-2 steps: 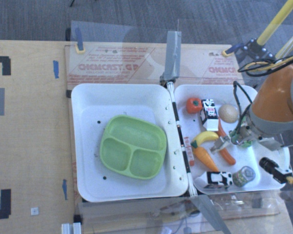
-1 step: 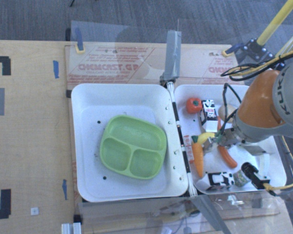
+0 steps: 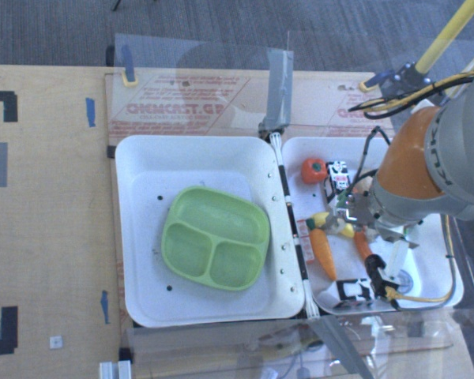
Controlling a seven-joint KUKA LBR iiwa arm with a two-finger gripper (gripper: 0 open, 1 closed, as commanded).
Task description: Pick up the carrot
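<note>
— Gripper (image 3: pixel 347 212) first: from the camera above, we see it low over the right bin (image 3: pixel 428 253), at the end of the arm (image 3: pixel 426 160) coming in from the right.

— Spread or pressed together?

— We cannot tell; the wrist hides that part. We see nothing clearly pinched in it.

— And the carrot (image 3: pixel 325 255)?

— We find it lying flat on the floor of the right bin, close to the bin's left wall. Its thick end points up the view and its thin tip points toward the near rim. It lies just left of and below the gripper, and we cannot say whether the two touch.

— What else do we see around it?

— A small yellow piece (image 3: pixel 321 219) sits right at the carrot's thick end. A second, shorter orange piece (image 3: pixel 363 245) lies to the carrot's right, partly under the gripper. A red round thing (image 3: pixel 314 170) rests farther up the bin, near the far left corner, well apart from the carrot.

— And the other side?

— We see the left bin (image 3: pixel 142 172) holding a green plate (image 3: pixel 215 238) with three compartments, lying flat near its middle.
</note>
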